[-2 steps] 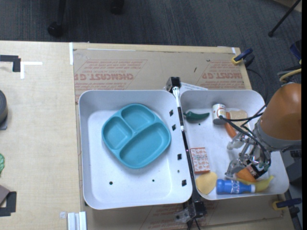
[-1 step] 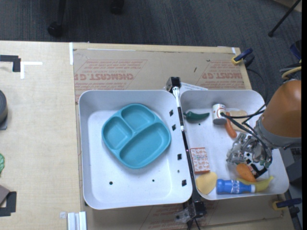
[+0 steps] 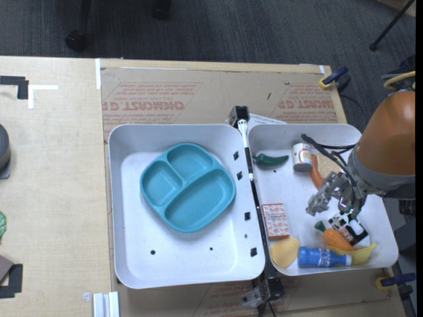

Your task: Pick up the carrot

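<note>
the carrot [image 3: 338,240] lies in my right-hand bin [image 3: 281,137], down at about five o'clock of that bin, its green stub pointing toward nine o'clock and its orange body running toward three. it looks like a moulded toy: light, stiff, smooth enough to slip, and tapered, so a pinch near the thin end would likely squirt it out. i judge the thick middle of the orange body is the place to take it, across its short width.

it is crowded. a blue bottle [image 3: 322,257] lies just beside it at six o'clock, a yellow banana [image 3: 365,252] touches or nearly touches it at four o'clock, and a yellow wedge [image 3: 284,251] sits at nine o'clock of the bottle. a red box [image 3: 275,220] lies farther toward nine o'clock.

my gripper [image 3: 330,200] hangs just above the carrot, at its twelve o'clock. its metal linkage is a tangle from this angle, and i cannot tell how it is set, nor see anything caught in it. the left bin [image 3: 125,256] carries a blue divided plate [image 3: 188,187], well apart from all this.
</note>
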`<state>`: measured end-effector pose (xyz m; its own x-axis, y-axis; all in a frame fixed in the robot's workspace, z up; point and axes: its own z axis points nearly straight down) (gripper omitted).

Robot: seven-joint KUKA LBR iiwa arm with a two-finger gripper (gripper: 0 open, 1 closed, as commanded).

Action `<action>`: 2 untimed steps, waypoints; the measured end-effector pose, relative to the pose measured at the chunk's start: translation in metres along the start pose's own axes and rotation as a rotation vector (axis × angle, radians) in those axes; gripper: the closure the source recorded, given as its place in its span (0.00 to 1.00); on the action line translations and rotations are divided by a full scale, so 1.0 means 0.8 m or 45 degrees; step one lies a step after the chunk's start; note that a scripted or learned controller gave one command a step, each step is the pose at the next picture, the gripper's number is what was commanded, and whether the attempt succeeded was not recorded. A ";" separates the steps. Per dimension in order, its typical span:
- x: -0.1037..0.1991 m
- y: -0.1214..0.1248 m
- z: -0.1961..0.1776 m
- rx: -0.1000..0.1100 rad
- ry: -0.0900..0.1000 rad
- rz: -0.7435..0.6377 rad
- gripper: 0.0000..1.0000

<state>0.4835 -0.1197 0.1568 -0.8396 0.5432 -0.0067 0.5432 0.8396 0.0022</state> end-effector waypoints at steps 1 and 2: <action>0.000 0.000 0.000 0.000 0.000 0.002 0.00; -0.015 -0.035 0.081 0.001 0.005 -0.142 0.00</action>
<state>0.4790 -0.1500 0.0918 -0.8948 0.4464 -0.0028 0.4464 0.8948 0.0008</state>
